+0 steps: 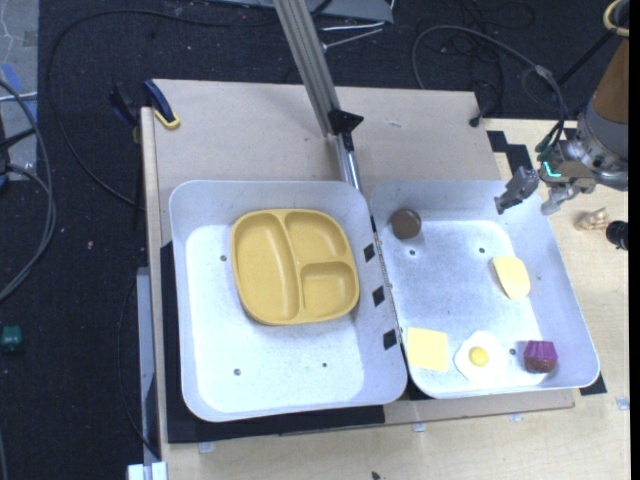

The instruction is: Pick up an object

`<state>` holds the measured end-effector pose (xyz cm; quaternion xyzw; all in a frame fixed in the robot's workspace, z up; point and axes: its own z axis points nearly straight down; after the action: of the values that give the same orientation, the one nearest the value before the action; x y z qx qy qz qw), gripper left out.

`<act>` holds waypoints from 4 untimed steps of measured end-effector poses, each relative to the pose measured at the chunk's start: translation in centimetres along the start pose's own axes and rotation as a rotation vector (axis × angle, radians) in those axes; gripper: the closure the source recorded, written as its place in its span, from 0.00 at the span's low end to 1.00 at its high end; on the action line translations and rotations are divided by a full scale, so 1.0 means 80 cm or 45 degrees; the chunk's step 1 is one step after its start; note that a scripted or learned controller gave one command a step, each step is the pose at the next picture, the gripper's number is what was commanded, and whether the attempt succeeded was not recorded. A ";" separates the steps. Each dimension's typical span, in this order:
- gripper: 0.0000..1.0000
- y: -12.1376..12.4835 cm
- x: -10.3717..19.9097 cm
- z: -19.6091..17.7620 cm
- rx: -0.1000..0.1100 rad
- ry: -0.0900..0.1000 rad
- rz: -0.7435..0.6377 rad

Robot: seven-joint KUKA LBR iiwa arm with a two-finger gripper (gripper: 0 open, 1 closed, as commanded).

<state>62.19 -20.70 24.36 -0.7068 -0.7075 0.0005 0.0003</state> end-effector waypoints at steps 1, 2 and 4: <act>0.00 0.001 0.000 -0.001 -0.002 -0.001 0.000; 0.00 0.005 0.009 0.074 0.004 0.001 -0.004; 0.00 0.008 0.009 0.191 0.001 0.000 -0.002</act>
<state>62.84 -20.01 9.07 -0.7063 -0.7079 0.0008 0.0004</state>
